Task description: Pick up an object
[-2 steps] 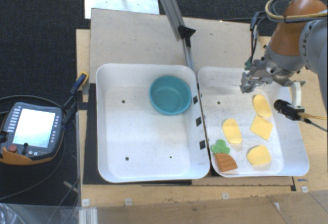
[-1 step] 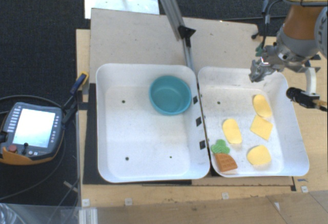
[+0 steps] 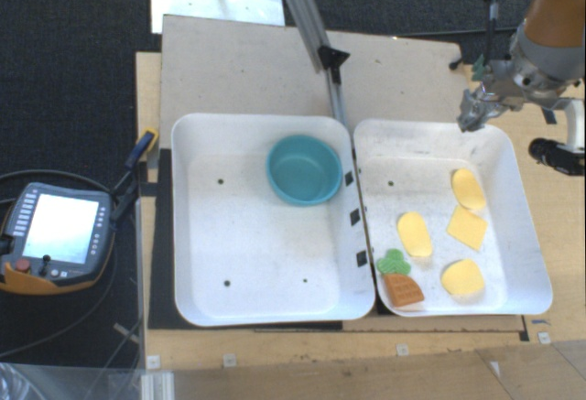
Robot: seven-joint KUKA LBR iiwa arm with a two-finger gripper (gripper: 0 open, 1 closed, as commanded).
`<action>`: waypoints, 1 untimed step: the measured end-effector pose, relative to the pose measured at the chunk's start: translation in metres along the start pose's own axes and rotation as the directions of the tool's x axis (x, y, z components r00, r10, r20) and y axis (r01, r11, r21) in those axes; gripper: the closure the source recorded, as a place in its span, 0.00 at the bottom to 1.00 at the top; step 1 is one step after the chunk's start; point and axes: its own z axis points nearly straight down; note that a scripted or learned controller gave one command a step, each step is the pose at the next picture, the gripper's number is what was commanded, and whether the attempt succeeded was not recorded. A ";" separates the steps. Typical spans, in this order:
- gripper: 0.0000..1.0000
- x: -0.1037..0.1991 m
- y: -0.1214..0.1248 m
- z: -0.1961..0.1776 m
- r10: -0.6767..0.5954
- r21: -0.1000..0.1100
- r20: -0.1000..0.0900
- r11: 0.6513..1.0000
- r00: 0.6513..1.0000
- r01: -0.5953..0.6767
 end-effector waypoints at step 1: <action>1.00 0.052 -0.012 -0.005 -0.004 0.003 -0.002 1.000 1.000 0.004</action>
